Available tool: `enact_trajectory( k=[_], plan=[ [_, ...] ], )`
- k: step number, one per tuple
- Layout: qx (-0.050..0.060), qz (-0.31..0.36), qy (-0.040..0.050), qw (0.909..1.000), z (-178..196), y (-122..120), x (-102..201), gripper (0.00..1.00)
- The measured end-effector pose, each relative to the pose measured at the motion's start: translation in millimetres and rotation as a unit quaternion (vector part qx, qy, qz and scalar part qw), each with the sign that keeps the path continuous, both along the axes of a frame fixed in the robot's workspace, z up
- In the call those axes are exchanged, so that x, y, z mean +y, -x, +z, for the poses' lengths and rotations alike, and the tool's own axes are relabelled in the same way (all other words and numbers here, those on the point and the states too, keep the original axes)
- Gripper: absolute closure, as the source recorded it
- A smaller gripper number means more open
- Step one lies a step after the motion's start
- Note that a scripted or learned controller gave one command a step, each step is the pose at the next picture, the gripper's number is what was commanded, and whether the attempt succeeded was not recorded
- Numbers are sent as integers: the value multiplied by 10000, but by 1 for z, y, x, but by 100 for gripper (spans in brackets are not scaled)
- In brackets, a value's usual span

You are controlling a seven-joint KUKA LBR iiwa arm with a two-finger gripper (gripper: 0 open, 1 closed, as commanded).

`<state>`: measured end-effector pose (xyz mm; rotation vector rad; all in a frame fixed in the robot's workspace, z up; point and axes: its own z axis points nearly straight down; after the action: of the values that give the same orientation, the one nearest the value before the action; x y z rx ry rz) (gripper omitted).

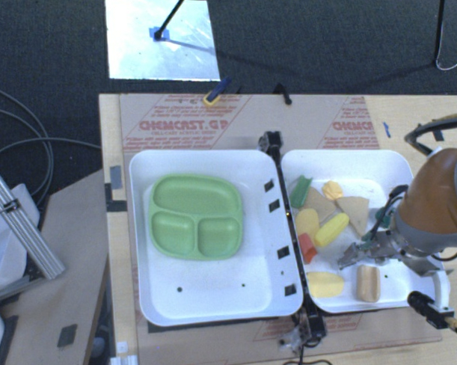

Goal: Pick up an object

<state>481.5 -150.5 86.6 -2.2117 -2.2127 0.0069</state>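
Observation:
The right bin (396,165) holds several toy food pieces: a green piece (300,190), a small yellow piece (332,189), a tan wedge (355,209), a yellow oblong piece (331,229), a red piece (308,248), a pale yellow piece (325,284) and a tan roll (367,283). The arm, with its orange band (439,200), reaches in from the right. My gripper (356,254) is low in the right bin, just above the tan roll and right of the yellow oblong piece. Nothing shows in its grasp.
The left bin (210,298) bears a green compartment plate (196,216). A black divider (286,228) runs between the two bins. The bins rest on a cardboard sheet (181,123). Cables lie on the dark floor at the left.

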Motion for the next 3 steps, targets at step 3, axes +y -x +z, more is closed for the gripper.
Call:
enact_trajectory(
  k=[3],
  plan=[
    [-51,-13,26,10000,-5,-16,50,0]
  ],
)
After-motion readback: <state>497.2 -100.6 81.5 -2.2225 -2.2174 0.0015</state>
